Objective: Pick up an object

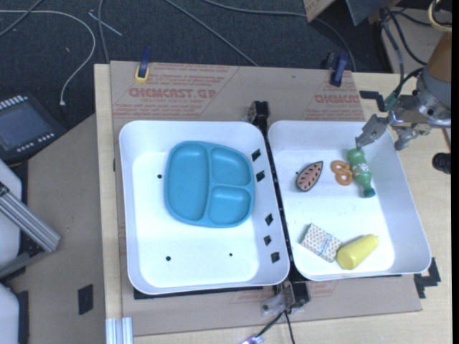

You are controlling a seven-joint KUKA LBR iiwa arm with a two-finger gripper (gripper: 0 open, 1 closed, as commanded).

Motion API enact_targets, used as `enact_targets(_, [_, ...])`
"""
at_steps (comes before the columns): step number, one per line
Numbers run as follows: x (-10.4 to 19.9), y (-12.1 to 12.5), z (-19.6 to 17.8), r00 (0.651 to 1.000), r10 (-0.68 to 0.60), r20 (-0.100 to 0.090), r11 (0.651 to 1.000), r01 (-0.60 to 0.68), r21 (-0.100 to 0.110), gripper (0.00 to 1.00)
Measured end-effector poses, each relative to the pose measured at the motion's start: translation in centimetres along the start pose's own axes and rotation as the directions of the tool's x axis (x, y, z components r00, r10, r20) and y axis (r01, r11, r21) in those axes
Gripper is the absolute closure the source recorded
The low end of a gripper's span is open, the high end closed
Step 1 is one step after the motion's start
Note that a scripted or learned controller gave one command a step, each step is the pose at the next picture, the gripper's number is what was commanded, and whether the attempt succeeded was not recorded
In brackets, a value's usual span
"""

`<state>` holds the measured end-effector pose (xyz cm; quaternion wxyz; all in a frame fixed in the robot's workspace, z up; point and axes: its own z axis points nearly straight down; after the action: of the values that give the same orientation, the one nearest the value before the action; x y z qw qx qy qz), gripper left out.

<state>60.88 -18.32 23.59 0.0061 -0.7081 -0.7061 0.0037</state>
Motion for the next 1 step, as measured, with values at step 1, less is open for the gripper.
enact_targets(1, [0.06,0.26,-0.79,1.000,-0.003,0.003,1.000,0.003,-0.013,0.00])
